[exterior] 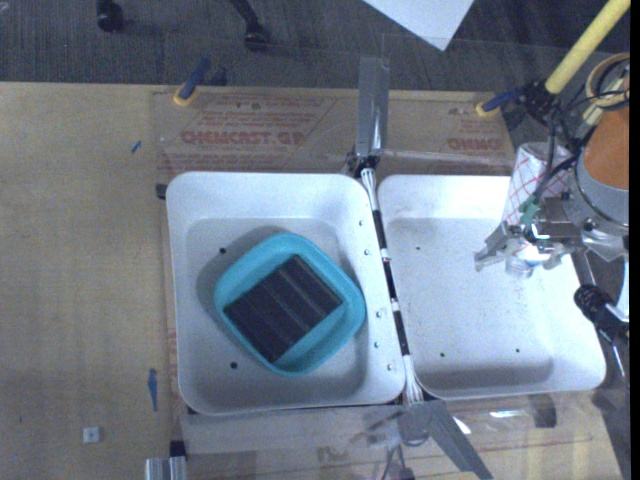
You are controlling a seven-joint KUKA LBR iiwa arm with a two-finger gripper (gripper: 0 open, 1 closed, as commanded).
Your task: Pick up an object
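Here the only thing on offer is a teal square dish (pixel 290 301) lying flat in the left bin (pixel 190 208), turned a little so its corners point toward the bin walls, with a dark ribbed slab sitting inside it. It rests near the middle of that bin's floor, apart from every wall, which leaves room for fingers to come down on either side of a rim. The right bin (pixel 480 348) sits just beside it, the two sharing a joined edge down the centre of the surface (pixel 80 268).

The tool (pixel 510 251) hangs over the upper right part of the right bin, at the end of the grey arm that enters from the right with its orange band (pixel 610 153) above the wrist. Its pale fingers (pixel 492 253) point left and down toward the bin floor, and they look spread with nothing between them, though the blur there makes this a reading and not a certainty. A white cup-like thing with a red crisscross pattern (pixel 527 183) shows just above the tool; whether it is part of the rig or a loose item I cannot tell.

Judged from this, the pick has not begun: the tool is well apart from the dish and would need to cross the divide between bins. The dish's shallow sloped rim could slip from a narrow pinch
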